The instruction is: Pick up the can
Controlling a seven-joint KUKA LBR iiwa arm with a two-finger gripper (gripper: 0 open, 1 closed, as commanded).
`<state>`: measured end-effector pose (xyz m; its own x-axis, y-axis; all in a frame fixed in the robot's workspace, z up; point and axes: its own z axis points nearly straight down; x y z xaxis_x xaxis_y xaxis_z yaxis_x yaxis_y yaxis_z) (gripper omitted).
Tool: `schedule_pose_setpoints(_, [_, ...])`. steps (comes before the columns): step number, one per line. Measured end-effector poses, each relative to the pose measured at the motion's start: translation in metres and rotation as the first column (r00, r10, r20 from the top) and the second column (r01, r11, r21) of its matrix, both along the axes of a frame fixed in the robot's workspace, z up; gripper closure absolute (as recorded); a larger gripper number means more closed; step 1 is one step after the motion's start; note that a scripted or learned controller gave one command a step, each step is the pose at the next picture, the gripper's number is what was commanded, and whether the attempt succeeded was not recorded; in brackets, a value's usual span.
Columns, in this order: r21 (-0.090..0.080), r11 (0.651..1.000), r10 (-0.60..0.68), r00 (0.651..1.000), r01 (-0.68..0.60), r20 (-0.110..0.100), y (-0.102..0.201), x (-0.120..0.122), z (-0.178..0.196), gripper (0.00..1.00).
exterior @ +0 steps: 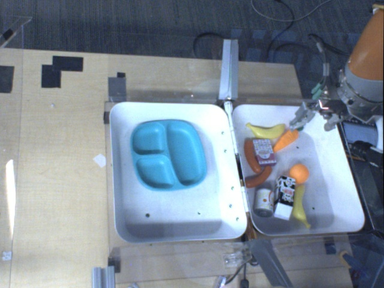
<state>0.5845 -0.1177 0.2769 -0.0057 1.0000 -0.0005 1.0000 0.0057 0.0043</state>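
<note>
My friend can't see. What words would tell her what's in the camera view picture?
A robot arm's gripper hovers over the far corner of the right bin, which holds a small can, a banana, a carrot, a sausage and other toys. The left bin holds a blue divided plate.

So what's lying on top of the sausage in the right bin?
A small pink box lies across the sausage, covering its middle. Both sausage ends show; whatever is beneath the box is covered.

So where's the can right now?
The can lies in the right bin, near its front left corner, between the sausage and the black-and-white carton.
</note>
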Motion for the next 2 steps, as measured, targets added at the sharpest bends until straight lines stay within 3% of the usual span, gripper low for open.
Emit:
schedule_pose_setpoints(1, [0.000,0.996,-0.092,0.996,0.092,-0.001,-0.028,0.085,-0.053,0.00])
schedule_pose_setpoints(2, [0.000,0.993,-0.115,0.993,0.115,0.000,-0.022,0.086,-0.113,0.00])
